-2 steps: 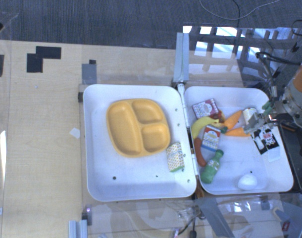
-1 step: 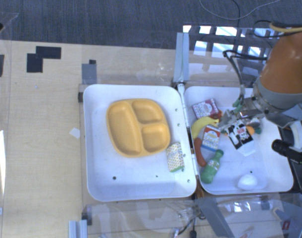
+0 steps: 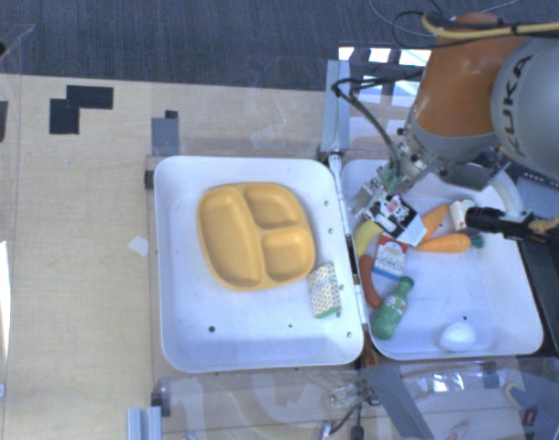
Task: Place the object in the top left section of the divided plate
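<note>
A yellow divided plate [image 3: 226, 246] with three sections lies in the left bin [image 3: 183, 328]; its sections hold nothing. A small patterned packet [image 3: 324, 291] rests on the bin floor just off the plate's lower right edge. My gripper [image 3: 390, 211] hangs low over the upper left part of the right bin [image 3: 504, 291], above a cluster of items. Directly beneath it are a yellow piece [image 3: 367, 238] and a blue-and-white packet [image 3: 389, 259]. The wrist hides what is under the gripper, so a hold on anything cannot be seen.
The right bin also holds two orange carrots [image 3: 445, 243], a green bottle [image 3: 390, 308], a red sausage [image 3: 369, 284] and a white egg [image 3: 459, 335]. The shared bin walls [image 3: 345, 246] run between plate and gripper. Cables loop behind the arm [image 3: 463, 81].
</note>
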